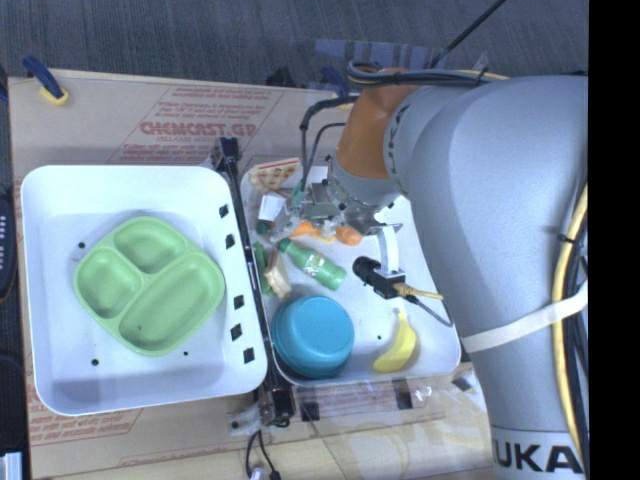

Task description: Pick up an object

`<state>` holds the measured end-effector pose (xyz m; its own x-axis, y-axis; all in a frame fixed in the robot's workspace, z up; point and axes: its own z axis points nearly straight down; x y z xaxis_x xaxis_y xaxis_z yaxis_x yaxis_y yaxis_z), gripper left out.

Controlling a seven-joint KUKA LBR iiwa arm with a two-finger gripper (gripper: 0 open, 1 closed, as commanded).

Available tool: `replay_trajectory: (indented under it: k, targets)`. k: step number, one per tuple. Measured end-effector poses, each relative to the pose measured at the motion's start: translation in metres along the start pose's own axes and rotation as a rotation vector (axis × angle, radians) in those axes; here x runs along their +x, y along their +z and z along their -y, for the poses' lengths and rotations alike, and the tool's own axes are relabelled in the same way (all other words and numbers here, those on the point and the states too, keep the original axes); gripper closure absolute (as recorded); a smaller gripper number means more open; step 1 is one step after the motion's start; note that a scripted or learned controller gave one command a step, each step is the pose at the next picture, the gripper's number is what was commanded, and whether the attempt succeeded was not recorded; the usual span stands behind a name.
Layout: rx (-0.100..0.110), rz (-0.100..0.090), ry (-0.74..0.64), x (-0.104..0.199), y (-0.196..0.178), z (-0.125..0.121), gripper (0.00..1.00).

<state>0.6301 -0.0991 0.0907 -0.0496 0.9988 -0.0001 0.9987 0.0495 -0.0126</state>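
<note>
The hand (318, 206) is lowered into the far part of the right bin (432, 323), over a tight cluster of small things. Whether it is wide or narrow cannot be told, since it is masked by the wrist and the clutter, and nothing can be seen to be held.

No single object is fixed by the task. The likeliest candidates are the orange piece (345, 235) and the green bottle (315, 263), which lie just beside the hand. The blue bowl (313, 336) and the banana (398, 348) sit nearer the front wall.

Several failures can be expected. Because the items are packed closely, two might be pinched together, or one might be pushed aside and nothing closed on. The bottle is round, smooth and lying on its side, so it could roll or squirt out under a squeeze. The white wrapper (270, 208) looks thin and crinkly and could be snagged and dragged. The bin's far wall is close, so it could be struck.

The bowl appears to be hard, glossy plastic with a thick rim that would be awkward to grip. The banana is curved and matte yellow. In the left bin (60, 218) a pale green, three-part plate (150, 283) lies flat and low. The table (150, 118) is covered with printed cardboard.
</note>
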Motion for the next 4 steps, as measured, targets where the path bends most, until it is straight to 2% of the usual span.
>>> replay_trajectory:
  k: [1, 2, 3, 4]
  targets:
    - [0.005, -0.001, -0.010, 0.001, -0.010, 0.000, 1.00]
    - [0.006, 0.000, -0.012, 0.001, -0.010, 0.000, 0.00]
    - [-0.002, -0.001, 0.158, -0.013, 0.001, 0.077, 0.00]
    - [0.000, 0.000, 0.148, -0.013, -0.009, 0.075, 1.00]
